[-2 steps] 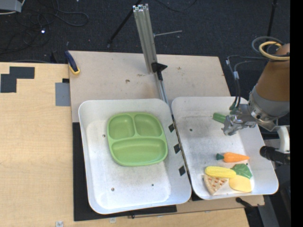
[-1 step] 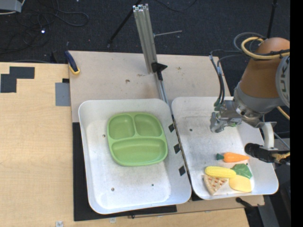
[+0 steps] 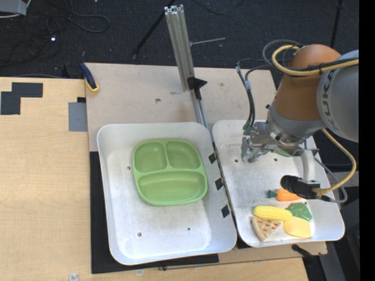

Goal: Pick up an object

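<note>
Toys (image 3: pixel 283 218) in right bin's near corner, apart from pincer (image 3: pixel 252 153), grip unclear.

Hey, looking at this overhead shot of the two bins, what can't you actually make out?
- Gripper, camera view: too small and cluttered to tell open or shut.
- Orange toy: partly covered by a black part.
- Right bin: its far right side sits under the arm.

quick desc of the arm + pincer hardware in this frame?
Grey arm with dark KUKA lettering, a rounded orange band above the wrist. Black and yellowish cables loop around it. Small metallic grey pincer on a grey wrist flange.
</note>
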You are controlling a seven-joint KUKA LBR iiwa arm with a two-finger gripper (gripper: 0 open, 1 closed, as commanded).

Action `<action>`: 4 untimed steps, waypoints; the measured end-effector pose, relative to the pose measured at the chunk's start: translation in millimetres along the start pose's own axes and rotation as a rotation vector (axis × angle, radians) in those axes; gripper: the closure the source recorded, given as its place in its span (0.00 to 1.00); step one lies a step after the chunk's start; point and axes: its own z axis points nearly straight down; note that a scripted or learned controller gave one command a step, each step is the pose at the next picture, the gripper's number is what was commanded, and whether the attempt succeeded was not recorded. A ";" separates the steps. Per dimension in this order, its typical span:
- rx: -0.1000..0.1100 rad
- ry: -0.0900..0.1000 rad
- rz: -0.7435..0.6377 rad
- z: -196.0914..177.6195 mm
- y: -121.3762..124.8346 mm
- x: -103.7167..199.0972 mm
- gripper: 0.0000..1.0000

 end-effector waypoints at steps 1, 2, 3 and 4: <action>-0.002 0.000 0.000 -1.0 18.9 48.0 1.00; -0.001 -0.001 0.000 -0.4 19.3 91.8 1.00; -0.001 -0.002 0.000 3.0 33.9 144.0 1.00; 0.001 -0.002 0.002 3.1 33.0 142.5 0.00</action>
